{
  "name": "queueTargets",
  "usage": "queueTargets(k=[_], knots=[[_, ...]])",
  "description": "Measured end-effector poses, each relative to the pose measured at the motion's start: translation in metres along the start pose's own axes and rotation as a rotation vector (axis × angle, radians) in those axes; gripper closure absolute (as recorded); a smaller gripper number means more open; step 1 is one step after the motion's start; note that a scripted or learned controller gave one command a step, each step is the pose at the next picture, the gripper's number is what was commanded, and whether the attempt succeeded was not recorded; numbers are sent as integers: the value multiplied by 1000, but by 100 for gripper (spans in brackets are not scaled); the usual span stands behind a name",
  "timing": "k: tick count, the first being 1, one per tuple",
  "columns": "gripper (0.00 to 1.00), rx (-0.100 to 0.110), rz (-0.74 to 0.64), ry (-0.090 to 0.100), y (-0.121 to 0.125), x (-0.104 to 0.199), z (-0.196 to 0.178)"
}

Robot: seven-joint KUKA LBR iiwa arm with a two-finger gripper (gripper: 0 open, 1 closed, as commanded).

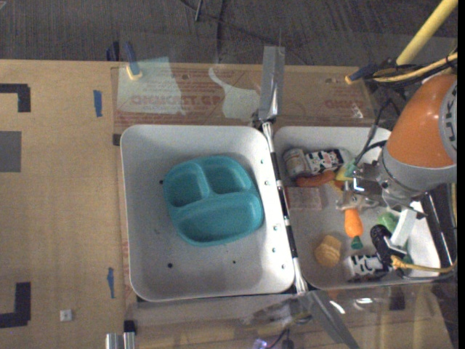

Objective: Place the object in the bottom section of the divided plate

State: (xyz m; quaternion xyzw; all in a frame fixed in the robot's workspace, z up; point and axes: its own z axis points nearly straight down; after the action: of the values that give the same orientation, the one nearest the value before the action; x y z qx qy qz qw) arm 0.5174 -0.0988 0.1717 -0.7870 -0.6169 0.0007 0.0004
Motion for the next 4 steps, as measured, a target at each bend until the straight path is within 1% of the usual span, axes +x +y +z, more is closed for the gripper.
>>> queueTargets(k=[1, 2, 3, 4], knots=[[100, -1, -1, -1, 1, 0, -9], [100, 0, 107, 1, -4, 93, -12], [100, 4, 244, 0, -62, 154, -17], [100, 2, 445, -1, -55, 135, -11]])
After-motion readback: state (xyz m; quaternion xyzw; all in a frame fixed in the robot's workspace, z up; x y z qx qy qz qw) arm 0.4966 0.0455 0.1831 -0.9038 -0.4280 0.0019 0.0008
